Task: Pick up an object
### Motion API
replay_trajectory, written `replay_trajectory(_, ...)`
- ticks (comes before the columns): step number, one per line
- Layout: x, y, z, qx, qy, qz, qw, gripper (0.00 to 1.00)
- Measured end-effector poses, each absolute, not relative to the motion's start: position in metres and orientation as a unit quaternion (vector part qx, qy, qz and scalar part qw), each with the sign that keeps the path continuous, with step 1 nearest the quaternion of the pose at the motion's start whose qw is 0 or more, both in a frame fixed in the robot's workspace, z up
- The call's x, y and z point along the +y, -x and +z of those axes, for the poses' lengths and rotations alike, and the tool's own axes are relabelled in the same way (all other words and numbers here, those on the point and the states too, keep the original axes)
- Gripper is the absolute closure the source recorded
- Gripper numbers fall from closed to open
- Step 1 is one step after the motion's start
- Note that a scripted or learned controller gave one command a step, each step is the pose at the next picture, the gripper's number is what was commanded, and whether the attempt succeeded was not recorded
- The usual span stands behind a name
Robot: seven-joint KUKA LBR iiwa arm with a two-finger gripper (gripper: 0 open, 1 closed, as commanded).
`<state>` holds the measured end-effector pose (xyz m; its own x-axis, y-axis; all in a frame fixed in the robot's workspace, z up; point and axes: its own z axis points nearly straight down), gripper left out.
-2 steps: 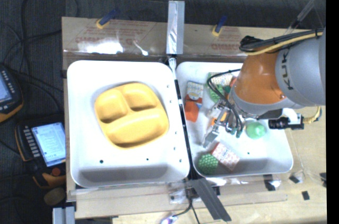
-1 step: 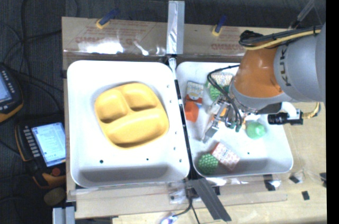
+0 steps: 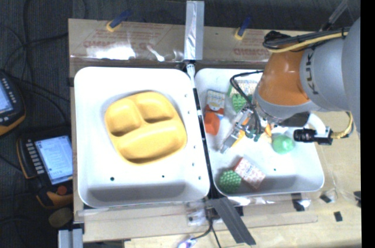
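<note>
A yellow divided plate (image 3: 146, 125) is lying in the left bin (image 3: 88, 182). In the right bin (image 3: 304, 179), an orange object (image 3: 211, 122) is sitting near the divider, and a green textured ball (image 3: 229, 180) is touching a patterned box (image 3: 249, 173). The gripper (image 3: 237, 134) is hanging between them; whether it is clenched, I cannot tell. A green ball (image 3: 283, 144) is resting beside it.
</note>
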<state>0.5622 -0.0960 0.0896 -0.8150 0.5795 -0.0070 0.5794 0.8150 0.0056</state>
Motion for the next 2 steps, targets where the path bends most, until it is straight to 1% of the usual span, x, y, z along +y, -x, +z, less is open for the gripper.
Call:
replay_trajectory(1,-0.096,-0.564,0.1,0.953,-0.304,0.0013,0.007,1.0)
replay_trajectory(2,-0.046,-0.553,0.242,0.89,-0.455,-0.0012,0.001,1.0)
